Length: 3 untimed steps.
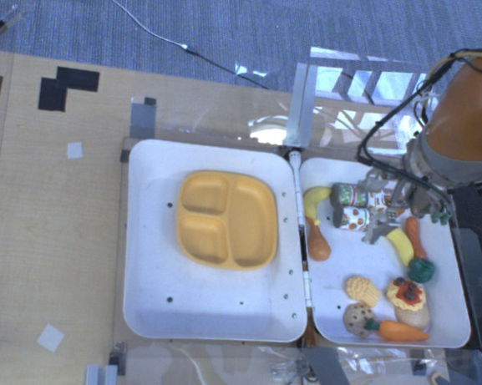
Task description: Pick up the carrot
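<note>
A pale wooden counter (44, 237) bears two white bins. The small orange carrot (402, 332) lies at the right bin's (331, 317) near edge. The gripper (387, 215) hangs above a tin, grip unclear.

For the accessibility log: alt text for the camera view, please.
The grey and orange arm reaches into the right bin, its hand over a small can near the top. The carrot lies apart at the bin's bottom edge; a yellow divided plate sits in the left bin.
</note>
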Available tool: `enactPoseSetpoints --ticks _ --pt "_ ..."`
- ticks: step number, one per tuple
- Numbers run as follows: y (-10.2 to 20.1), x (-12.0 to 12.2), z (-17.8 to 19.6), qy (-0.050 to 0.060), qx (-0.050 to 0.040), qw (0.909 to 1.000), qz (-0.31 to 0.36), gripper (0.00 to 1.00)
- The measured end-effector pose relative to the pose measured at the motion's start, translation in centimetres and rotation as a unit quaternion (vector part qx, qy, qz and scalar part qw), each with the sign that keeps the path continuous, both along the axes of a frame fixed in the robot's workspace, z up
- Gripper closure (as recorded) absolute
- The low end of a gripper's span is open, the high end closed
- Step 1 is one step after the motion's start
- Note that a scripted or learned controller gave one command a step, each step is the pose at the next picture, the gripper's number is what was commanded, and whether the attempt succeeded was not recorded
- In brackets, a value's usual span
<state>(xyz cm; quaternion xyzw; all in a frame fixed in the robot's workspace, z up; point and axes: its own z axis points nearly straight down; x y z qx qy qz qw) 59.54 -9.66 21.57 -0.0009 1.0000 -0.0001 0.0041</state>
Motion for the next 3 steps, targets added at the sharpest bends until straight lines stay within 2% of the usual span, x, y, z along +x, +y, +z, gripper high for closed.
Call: enactPoseSetpoints --ticks 1,2,3 --pt "1.3 -7.8 -2.8 0.001 0.0009 0.9947 -0.103 0.0" --pt "-0.2 -10.7 -10.0 0.002 0.0015 0.9776 -0.21 0.0" --pt "0.7 -8.8 -12.6 -0.001 0.002 0.9685 -0.249 0.0"
